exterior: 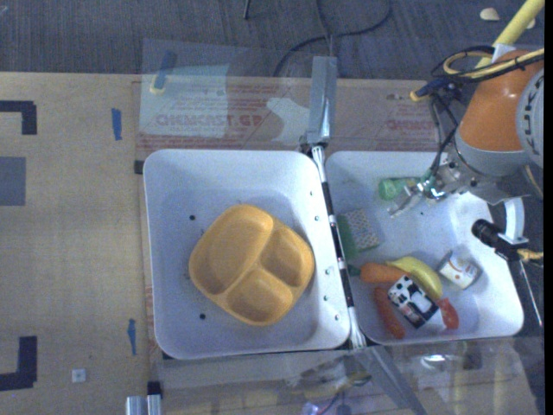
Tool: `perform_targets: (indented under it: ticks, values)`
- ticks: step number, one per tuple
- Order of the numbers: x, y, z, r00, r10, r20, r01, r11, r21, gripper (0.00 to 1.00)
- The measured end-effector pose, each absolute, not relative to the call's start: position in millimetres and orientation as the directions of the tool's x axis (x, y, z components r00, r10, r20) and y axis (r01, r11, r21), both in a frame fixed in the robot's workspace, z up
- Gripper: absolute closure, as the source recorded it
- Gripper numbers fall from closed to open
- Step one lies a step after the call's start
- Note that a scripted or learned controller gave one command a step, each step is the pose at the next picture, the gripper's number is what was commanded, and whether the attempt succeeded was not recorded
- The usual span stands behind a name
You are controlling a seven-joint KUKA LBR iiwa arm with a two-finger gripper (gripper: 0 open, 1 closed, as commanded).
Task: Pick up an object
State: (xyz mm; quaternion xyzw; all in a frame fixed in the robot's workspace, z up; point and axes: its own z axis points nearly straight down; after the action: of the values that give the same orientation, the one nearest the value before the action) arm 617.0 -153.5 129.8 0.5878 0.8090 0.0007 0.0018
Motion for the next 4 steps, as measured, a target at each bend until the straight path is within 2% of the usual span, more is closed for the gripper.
perform_targets:
  ticks: [1,2,3,4]
  values:
    - [668.9,-175.0,129.1,-0.295,0.956,-0.003,0.956,0.295,0.004,0.0]
    - [676.3,-190.8,103.3,-0.016,1.0,0.006,1.0,0.016,0.014,0.0]
    - [675.9,-191.0,103.7,-0.128,0.992,-0.006,0.992,0.128,0.019,0.0]
    - [672.5,-170.4,95.1,-0.117,0.993,-0.005,0.993,0.118,0.018,0.0]
